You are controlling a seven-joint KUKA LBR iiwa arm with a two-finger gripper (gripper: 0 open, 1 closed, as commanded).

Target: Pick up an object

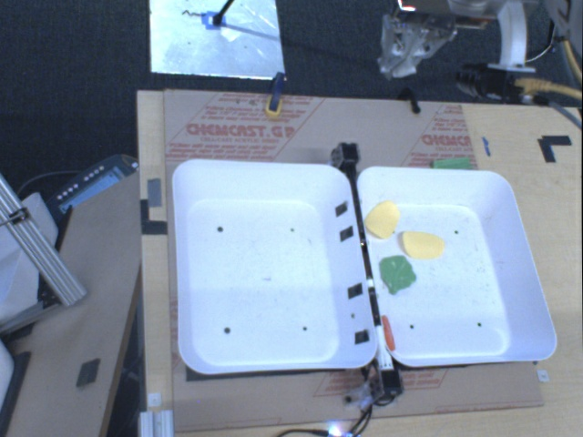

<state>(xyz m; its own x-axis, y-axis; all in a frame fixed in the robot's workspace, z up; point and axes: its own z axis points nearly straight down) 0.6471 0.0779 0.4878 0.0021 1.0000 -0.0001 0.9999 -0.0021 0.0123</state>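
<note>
The gripper (402,65) is hanging high beyond the bins; whether it is spread or closed, I cannot tell. Nothing is being carried, so the pick is yet to begin. Well below it, in the right bin (510,208), are lying two yellow pieces (383,218) and a green piece (397,273).

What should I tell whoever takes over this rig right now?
Gripper: up beyond the far edge of the bench, above the right bin, holding nothing visible; finger state unclear.
Right bin: two yellow pieces and a green piece near its left wall; a small orange piece at the divider.
Left bin: no objects seen in it.
Done: nothing picked yet.
Left: descend and grasp one object.
</note>
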